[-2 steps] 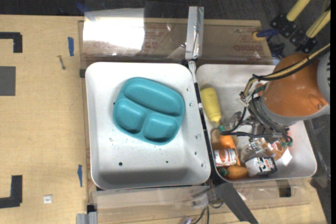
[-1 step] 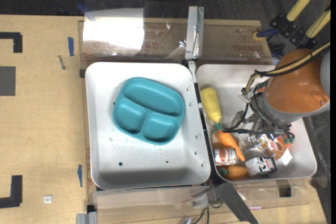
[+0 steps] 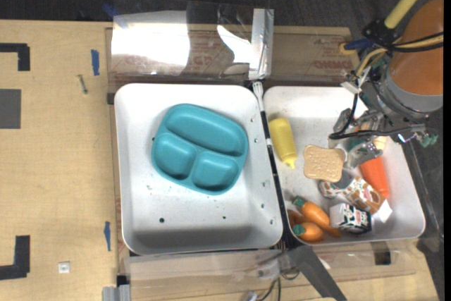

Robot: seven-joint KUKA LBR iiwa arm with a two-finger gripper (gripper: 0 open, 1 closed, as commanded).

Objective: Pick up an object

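Observation:
The right bin holds several toy foods. A yellow bottle lies near its left wall, and a tan toast slice sits in the middle. An orange carrot piece lies at the right, with a white and red patterned item just below it. A black and white carton and two small carrots rest along the front. My gripper hangs low over the right half of this bin, between the toast and the orange carrot piece. Dark cables and the wrist hide its tips.
The left bin carries a teal divided plate. A clear plastic sheet stands behind the bins. The arm's grey and orange wrist looms over the right bin's far right corner. Bare cardboard bench stretches left.

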